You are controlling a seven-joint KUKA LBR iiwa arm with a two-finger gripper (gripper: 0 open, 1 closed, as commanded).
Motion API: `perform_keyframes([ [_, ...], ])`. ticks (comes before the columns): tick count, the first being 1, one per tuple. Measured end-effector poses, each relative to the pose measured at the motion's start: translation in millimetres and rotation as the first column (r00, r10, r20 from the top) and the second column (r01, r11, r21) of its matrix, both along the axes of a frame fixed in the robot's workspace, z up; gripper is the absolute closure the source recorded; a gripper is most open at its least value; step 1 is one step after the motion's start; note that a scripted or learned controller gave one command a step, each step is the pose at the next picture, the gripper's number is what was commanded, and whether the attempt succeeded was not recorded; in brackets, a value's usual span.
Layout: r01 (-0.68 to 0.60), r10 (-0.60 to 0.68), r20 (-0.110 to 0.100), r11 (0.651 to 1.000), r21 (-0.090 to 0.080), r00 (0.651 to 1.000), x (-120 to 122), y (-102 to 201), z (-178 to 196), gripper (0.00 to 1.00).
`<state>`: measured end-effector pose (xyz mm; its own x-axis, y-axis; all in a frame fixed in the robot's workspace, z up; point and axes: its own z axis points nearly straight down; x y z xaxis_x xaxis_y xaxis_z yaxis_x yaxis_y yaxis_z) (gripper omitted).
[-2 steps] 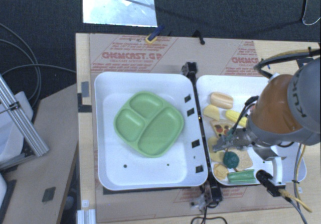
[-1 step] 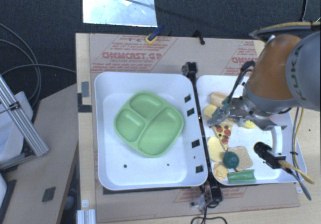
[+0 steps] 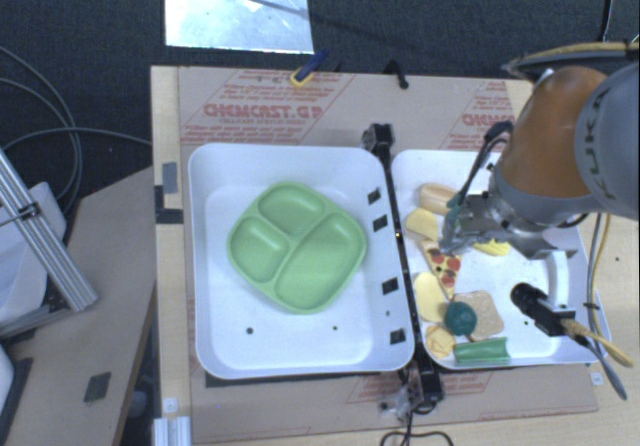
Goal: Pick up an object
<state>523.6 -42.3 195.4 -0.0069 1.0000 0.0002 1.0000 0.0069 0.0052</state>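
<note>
As I look down from above the bench, here is what stands before me.

Arm: the grey arm [image 3: 575, 149] with its orange band comes in from the right and hangs over the right bin, covering most of that bin's upper right part.

Gripper: the gripper [image 3: 452, 230] reaches down at the left side of the right bin, among the toy food. From where I stand I cannot tell whether it is spread or closed, nor whether anything is caught in it.

Right bin: the right bin [image 3: 545, 352] holds a cluster of small items along its left side.

Pale roll: a tan, bun-like piece [image 3: 436, 197] lies near the top of the cluster, just beside the gripper.

Yellow wedge: a yellow piece [image 3: 421, 225] lies just below the roll, close to the gripper's left.

Pizza slice: a slice with red dots [image 3: 441, 264] sits right under the gripper.

Yellow pieces: another pale yellow piece [image 3: 429, 294] lies lower, and a yellow bit [image 3: 492, 248] shows beside the arm.

Teal ball: a dark teal round thing [image 3: 461, 318] rests against a tan slice like bread [image 3: 484, 310].

Green block: a green bar [image 3: 481, 351] lies at the bin's near edge.

Left bin: the left bin [image 3: 230, 339] holds a green divided plate [image 3: 297, 246], lying flat near its middle, well apart from the gripper.
</note>
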Motion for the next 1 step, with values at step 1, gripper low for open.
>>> perform_keyframes([
  [1,0.001,-0.001,0.000,1.000,0.000,1.000,-0.1,0.0,-0.2,0.00],
])
